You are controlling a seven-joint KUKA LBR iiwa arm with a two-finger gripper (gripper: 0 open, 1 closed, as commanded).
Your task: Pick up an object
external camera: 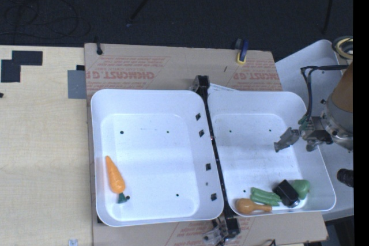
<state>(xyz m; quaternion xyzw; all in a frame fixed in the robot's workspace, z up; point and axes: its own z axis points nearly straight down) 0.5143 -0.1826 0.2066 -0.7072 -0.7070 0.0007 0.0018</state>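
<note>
Camera view, looking down at a slant on the desk (40,141). Two white bins sit side by side on cardboard. Left bin (98,124): an orange toy carrot (115,176) lies near its front-left corner, green tip toward the front edge. Right bin (314,118): a cluster along the front edge, with a yellow-orange pear-shaped piece (251,206), a green pod (265,196), a black block (286,192) and a green lump (301,186) just beside one another. The gripper (297,138) hangs over the right bin's right side, well apart from that cluster. Jaws appear spread, nothing between them.
</note>
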